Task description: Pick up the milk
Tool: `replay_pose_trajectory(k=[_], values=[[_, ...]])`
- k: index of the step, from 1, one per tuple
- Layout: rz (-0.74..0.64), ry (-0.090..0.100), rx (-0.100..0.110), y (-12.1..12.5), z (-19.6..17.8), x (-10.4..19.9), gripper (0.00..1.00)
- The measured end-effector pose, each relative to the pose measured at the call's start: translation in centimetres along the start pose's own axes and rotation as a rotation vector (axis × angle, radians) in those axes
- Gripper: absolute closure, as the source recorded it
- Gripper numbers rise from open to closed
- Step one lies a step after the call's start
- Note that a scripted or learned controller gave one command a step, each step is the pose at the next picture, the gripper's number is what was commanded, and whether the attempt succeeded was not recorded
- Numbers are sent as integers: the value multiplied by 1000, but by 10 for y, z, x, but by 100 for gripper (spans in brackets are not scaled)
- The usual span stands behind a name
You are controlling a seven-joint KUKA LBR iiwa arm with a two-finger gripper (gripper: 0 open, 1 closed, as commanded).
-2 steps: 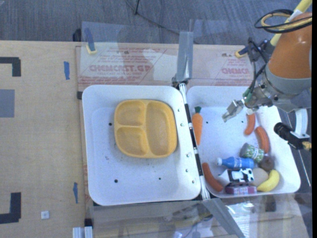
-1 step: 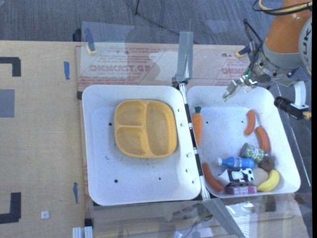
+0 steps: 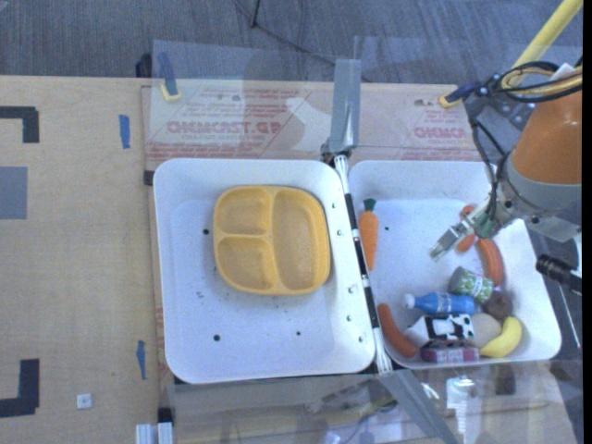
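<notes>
claw (image 3: 455, 237): fingers spread, gripping nothing, above the right bin (image 3: 407, 192) | milk (image 3: 450, 327): cow-patterned carton lying in that bin near its front edge, below the blue bottle (image 3: 442, 302), beside the banana (image 3: 504, 338)

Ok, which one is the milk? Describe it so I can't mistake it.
Look in the right-hand bin, at the cluster along its near edge. The milk is the small carton with black-and-white cow patches, lying just below the blue-capped bottle and left of the banana. Nothing else there is black and white.
</notes>
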State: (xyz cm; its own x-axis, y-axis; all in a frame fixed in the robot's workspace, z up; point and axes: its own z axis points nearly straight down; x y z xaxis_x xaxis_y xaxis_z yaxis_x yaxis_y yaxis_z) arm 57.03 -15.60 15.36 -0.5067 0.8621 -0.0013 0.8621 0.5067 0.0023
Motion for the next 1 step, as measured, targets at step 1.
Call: replay_pose_trajectory(k=[1], values=[[-67,-4,-2,2,-40,-81,0]])
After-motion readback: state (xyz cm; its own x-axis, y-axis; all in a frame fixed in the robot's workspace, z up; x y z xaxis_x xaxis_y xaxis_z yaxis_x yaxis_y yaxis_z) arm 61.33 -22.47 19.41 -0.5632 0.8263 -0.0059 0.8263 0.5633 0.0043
